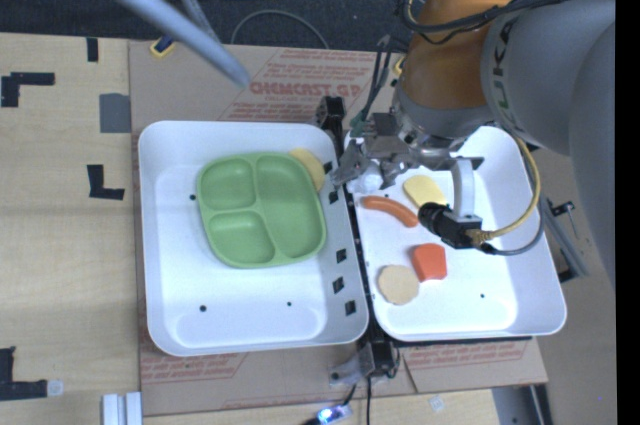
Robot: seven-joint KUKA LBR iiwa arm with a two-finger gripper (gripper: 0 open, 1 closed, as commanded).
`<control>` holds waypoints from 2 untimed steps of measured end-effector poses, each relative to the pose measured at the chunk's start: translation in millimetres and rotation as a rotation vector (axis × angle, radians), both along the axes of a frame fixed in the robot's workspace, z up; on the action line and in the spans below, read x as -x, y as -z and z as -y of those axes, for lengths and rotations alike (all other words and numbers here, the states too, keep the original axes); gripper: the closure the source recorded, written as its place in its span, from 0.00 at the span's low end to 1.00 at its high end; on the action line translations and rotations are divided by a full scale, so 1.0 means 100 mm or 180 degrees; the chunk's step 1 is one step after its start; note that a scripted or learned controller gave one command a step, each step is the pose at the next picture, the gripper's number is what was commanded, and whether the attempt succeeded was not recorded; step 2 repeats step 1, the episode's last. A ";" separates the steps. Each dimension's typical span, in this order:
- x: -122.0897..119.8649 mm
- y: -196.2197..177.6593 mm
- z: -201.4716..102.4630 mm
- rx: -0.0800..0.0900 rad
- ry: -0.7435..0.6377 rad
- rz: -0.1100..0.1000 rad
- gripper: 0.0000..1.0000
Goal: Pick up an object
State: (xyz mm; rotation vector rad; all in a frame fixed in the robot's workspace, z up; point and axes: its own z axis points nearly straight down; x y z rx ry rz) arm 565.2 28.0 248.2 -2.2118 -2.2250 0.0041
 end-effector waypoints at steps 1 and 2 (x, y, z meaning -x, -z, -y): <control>0.19 0.08 -0.38 0.0002 0.0004 0.0001 1.00; 0.19 0.08 -0.38 0.0002 0.0004 0.0001 1.00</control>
